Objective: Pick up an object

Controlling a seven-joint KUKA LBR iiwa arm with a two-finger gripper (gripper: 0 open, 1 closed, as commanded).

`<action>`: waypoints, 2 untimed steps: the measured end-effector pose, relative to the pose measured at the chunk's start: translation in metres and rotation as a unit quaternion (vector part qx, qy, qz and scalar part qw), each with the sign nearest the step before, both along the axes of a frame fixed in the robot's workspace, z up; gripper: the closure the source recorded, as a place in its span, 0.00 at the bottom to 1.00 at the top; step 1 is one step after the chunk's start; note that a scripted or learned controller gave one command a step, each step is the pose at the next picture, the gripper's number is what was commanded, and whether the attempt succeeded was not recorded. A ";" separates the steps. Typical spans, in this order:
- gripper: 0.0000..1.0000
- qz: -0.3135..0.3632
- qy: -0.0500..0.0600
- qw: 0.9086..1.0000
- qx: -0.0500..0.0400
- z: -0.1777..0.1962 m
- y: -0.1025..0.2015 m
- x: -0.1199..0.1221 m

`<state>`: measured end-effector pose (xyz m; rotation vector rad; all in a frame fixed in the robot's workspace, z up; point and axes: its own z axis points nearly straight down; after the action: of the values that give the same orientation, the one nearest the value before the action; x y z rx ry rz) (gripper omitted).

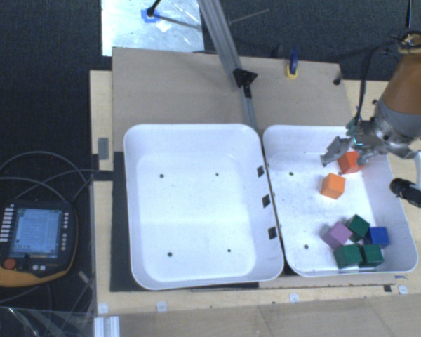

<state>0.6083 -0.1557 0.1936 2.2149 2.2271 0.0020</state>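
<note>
Orange-red block [349, 162] — seemingly between gripper [342, 153] fingers, right bin [295, 209].

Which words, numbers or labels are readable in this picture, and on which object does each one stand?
None can be read.
Teach pendant screen: lines of text, too small and blurred to read.
Blocks in the right bin: no markings visible.

Red-orange block [349, 163] — upper right bin; orange cube [332, 186] just below; purple, green, blue blocks [356, 243] clustered near corner.
</note>
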 end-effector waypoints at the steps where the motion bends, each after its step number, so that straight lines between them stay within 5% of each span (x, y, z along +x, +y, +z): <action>1: 0.00 0.000 0.000 1.000 0.000 0.000 0.000 0.000; 2: 0.00 -0.001 0.002 1.000 0.000 -0.048 0.007 -0.006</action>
<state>0.6019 -0.1482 0.1456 2.2196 2.2270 -0.0027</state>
